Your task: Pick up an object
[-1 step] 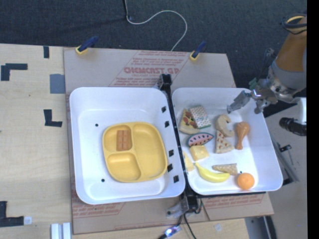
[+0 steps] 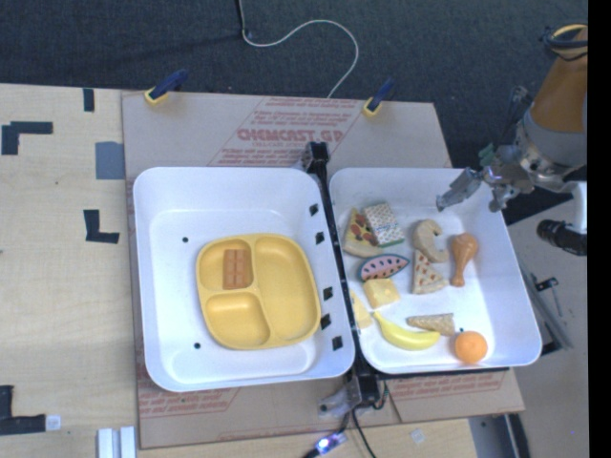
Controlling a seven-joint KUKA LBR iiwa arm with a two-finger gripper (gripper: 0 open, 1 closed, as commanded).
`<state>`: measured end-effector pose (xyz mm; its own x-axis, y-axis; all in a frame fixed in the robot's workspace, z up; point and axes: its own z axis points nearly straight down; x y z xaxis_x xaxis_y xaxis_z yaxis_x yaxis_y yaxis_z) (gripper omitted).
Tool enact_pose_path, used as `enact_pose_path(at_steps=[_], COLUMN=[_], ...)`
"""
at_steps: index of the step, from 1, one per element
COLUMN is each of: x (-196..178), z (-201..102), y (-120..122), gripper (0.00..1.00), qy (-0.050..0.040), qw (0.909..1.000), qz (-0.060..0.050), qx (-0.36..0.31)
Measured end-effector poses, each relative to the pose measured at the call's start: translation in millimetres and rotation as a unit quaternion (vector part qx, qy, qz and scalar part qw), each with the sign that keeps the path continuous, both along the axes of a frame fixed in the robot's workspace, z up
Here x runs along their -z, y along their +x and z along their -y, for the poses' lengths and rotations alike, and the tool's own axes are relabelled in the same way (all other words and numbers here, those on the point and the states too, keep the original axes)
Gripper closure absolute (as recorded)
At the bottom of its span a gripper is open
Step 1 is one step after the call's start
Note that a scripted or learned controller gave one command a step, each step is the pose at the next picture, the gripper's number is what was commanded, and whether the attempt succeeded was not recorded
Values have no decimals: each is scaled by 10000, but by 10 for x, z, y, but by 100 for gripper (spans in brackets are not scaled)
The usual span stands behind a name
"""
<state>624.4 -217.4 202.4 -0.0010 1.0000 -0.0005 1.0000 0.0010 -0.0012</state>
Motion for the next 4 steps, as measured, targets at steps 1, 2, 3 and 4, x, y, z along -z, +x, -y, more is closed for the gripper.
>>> enact_pose_path(at_steps=[1, 2, 3, 4], x=[469, 993, 1188, 1069], z=[24, -63, -75, -84], y=[62, -16, -14, -4], gripper=[0, 0, 0, 100], qy=[-2, 1, -11, -11], qw=[10000, 10000, 10000, 10000], qz=[-18, -22, -4, 6], qx=[-8, -8, -14, -21])
